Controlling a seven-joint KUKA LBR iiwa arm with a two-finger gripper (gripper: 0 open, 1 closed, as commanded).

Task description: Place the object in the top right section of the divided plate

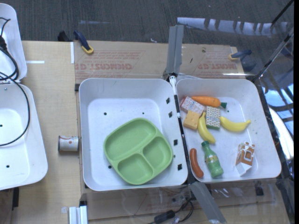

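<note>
Currently, the divided plate (138,150) (green) lies in the left bin (88,139); toy foods fill the bin beside it.

The green plate (138,150) looks like matt plastic, the white bins (91,139) smooth plastic, and the tabletop (51,59) pale bare wood.

A pale wooden bench (51,101) stands on dark grey carpet (131,8).
</note>
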